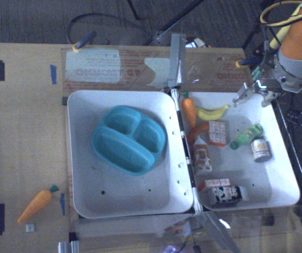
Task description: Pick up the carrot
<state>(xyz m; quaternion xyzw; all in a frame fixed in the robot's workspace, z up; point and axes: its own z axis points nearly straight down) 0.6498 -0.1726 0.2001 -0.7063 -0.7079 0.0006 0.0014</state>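
Approach step: gripper point(253, 94), whose grip state cannot be told, hovers at the right bin's point(285, 186) far right corner, while the carrot point(188, 111) lies by that bin's left wall beside the banana point(212, 113), so the next move likely calls for leftward travel and descent.

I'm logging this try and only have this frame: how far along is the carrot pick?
Nothing looks done yet. The carrot lies in the right bin against its left wall, beside the banana. The gripper hangs over the bin's upper right corner, apart from the carrot, with nothing visibly held. Left: reach across, descend, grasp, lift.
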